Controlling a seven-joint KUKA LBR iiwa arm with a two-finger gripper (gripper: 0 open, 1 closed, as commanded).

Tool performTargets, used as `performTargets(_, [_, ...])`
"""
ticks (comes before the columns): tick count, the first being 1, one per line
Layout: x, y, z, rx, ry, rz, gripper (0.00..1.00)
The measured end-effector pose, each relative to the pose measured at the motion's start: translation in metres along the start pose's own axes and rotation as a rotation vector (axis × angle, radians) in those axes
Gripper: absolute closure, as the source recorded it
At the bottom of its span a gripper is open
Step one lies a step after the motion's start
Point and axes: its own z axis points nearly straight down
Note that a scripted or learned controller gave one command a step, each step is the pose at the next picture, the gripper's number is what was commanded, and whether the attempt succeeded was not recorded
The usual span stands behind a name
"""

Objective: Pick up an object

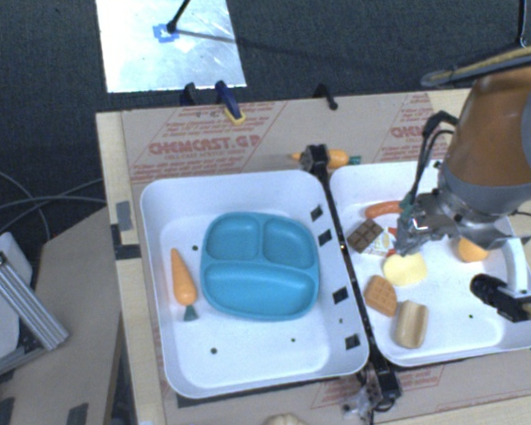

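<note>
The right bin (449, 343) holds several toy foods: a brown chocolate piece (365, 236), a red sausage (381, 210), a pale yellow round piece (405, 270), a waffle-like cookie (380, 295), a tan bread roll (409, 324) and an orange piece (470, 250). My gripper (408, 235) hangs low in this bin, just above the yellow piece and right of the chocolate. The grey arm with its orange band (498, 135) hides the bin's far right part.
The left bin (182, 357) holds a blue divided plate (257, 264) and an orange carrot (183, 276) beside its left edge. A black divider (340, 246) runs between the bins. A black part of the arm (501, 297) sticks out over the right bin's near right corner.
</note>
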Motion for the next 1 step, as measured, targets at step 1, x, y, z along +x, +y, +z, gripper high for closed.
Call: performTargets(1, [-0.0068, -0.0046, 0.0062, 0.002, 0.0, 0.003, 1.0])
